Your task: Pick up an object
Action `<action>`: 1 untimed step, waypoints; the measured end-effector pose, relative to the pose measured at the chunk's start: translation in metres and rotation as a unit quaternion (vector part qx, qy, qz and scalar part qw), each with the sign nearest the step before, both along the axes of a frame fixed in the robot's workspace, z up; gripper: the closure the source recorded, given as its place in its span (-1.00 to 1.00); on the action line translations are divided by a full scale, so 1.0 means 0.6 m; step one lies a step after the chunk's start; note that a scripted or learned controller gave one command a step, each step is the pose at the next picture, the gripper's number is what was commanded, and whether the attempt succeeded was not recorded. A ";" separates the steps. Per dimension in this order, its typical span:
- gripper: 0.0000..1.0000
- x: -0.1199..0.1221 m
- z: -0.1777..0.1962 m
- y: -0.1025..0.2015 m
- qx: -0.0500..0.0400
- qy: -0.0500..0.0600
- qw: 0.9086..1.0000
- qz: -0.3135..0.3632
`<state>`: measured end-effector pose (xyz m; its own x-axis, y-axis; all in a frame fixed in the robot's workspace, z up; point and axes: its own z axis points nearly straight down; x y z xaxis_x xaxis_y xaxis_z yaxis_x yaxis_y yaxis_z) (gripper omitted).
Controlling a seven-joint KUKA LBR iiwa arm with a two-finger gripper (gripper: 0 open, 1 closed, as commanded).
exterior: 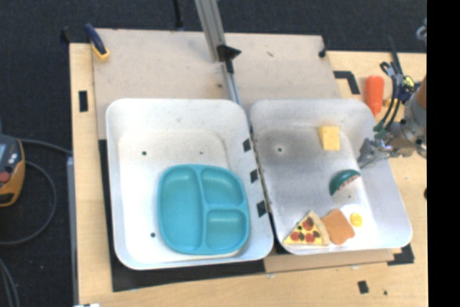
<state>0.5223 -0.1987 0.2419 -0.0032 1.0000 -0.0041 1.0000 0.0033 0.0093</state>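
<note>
The right bin holds several small items. A yellow block lies near its back, and a dark green rounded object sits at mid-right. A pizza slice, an orange-brown toast-like piece and a small yellow piece lie along the front edge. My gripper hangs low over the bin's right side, just up and right of the green object and right of the yellow block. No item is visibly in its grasp.
In the left bin lies a teal divided plate. A metal post rises behind the bins. The arm's orange band shows at the right edge, with cables beside it.
</note>
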 end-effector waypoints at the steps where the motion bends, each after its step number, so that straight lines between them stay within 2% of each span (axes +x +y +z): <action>1: 1.00 0.003 0.065 -0.003 0.000 0.001 1.000 0.000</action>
